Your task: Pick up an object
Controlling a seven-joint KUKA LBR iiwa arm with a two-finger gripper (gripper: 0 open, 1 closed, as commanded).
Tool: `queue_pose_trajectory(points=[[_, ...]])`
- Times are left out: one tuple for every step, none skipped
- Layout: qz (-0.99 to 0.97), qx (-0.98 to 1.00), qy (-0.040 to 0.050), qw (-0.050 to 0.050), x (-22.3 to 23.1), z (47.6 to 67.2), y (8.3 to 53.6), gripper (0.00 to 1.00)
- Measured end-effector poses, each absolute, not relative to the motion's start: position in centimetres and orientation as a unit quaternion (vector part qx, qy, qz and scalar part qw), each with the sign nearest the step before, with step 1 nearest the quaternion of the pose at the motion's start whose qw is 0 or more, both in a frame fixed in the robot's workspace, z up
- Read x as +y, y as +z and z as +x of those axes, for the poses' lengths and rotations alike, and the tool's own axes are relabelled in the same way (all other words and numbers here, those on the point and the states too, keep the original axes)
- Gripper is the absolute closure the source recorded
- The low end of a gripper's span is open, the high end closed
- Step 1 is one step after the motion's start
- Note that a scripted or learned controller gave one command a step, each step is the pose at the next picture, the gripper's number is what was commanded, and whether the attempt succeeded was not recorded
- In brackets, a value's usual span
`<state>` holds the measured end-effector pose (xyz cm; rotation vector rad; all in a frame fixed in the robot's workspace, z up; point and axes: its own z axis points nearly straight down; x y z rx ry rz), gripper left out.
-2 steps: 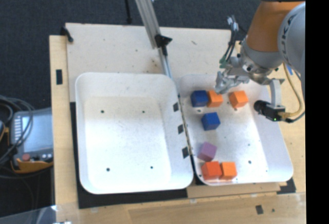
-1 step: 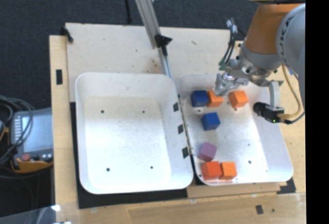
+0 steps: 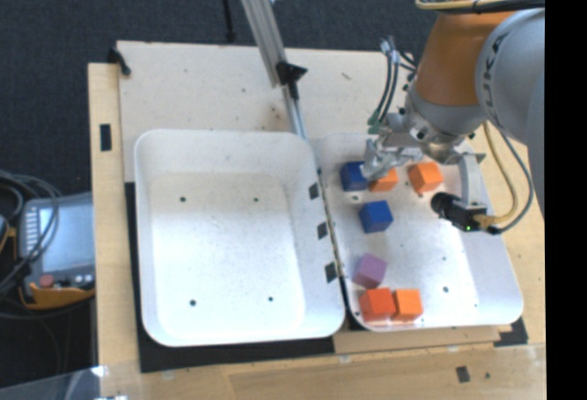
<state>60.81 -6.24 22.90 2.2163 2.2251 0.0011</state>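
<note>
In the right bin [image 3: 491, 293], my gripper [image 3: 378, 165] hangs low near the back left part. It sits right over a small orange block [image 3: 386, 180], with a blue block [image 3: 353, 175] touching or nearly touching it on the left. Another orange block [image 3: 425, 176] lies just to the right, under the wrist. A second blue block [image 3: 375, 216] sits a little nearer the front. A purple block [image 3: 370, 270] lies further forward. Two orange blocks [image 3: 376, 304] [image 3: 408, 303] rest side by side at the front rim. The wrist hides part of the bin's back.
The left bin [image 3: 229, 233] stands beside the right one, with their rims meeting at the middle. A slanted aluminium post [image 3: 261, 17] rises behind the bins. A black cable part [image 3: 459, 210] hangs off the arm over the right bin.
</note>
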Motion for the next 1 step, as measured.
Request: queue_pose_trajectory(points=[[0.705,0.71,0.0003,-0.001,-0.34,60.08,22.72,1.0]])
